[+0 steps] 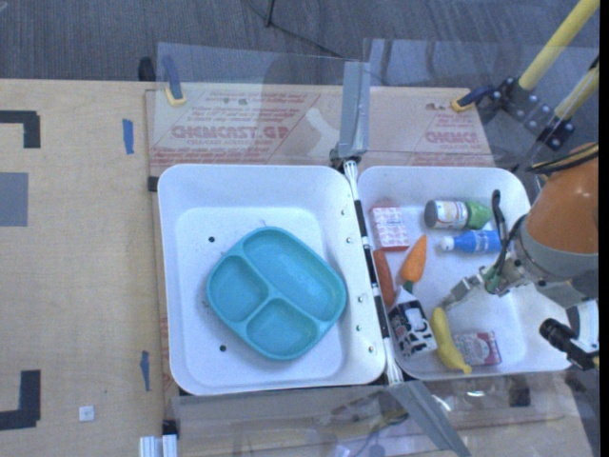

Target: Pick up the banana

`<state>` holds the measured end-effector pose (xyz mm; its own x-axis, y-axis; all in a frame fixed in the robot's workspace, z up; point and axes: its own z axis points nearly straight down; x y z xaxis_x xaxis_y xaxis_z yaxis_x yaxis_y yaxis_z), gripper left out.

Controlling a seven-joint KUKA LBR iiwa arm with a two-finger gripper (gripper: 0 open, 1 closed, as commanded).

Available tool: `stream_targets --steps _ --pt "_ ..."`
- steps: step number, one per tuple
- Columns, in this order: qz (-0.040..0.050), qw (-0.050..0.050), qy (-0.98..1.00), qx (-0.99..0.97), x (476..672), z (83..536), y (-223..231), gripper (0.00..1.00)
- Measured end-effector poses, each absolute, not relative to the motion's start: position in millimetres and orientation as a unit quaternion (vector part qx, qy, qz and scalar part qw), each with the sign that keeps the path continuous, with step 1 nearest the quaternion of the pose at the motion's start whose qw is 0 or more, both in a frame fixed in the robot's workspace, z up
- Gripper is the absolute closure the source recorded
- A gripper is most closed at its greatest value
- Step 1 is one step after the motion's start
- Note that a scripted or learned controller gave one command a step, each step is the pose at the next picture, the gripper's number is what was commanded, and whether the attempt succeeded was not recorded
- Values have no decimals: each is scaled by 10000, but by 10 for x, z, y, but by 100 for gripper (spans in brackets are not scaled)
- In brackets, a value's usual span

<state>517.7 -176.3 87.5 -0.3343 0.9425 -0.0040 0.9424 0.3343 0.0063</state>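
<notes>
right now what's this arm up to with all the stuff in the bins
The arm reaches in over the right bin, with its gripper low, just above and to the right of the banana. The banana lies on the bin floor near the front edge, between a black-and-white pack and a small red packet; nothing is between the fingers. A carrot and two bottles lie further back. The left bin holds a blue divided plate.

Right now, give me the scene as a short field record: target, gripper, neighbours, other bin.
target: banana, lying in the right bin near its front edge
gripper: gripper above the right bin, just up-right of the banana, nothing between its fingers
neighbours: carrot, black-and-white carton, pink packet
left bin: left bin holds a blue divided plate
</notes>
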Motion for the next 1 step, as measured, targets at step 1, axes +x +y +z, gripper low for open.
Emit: stream_targets --steps 1 --pt "14 47 8660 5001 4817 881 -1323 0"
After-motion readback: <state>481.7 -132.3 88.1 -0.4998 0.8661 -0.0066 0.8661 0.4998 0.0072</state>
